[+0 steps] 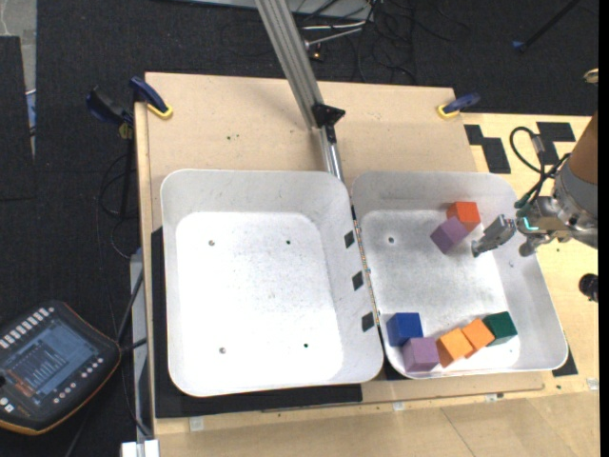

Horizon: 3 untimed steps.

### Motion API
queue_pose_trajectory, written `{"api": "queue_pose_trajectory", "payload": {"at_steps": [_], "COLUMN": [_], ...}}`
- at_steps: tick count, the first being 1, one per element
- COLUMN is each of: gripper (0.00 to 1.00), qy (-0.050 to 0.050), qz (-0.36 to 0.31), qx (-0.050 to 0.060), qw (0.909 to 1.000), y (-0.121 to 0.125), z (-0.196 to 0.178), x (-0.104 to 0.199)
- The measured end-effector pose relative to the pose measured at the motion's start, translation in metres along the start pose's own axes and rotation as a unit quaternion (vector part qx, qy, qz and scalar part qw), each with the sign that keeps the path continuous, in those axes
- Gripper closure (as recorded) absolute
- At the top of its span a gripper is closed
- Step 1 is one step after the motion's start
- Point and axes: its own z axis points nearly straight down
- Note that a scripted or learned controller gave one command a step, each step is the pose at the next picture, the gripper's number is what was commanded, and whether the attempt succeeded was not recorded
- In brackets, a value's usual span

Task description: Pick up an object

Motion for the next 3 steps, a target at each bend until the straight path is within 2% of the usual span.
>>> {"api": "queue_pose_trajectory", "payload": {"at_steps": [2,3], "gripper": [0.00,1.00], "qy": [0.001,-0.001], "qz": [0.001,0.001], "qx": [0.002,-0.002], "qw": [1.0000,1.0000], "y": [-0.005,-0.003], "z": [0.098,0.084], "x": [0.002,0.001]}}
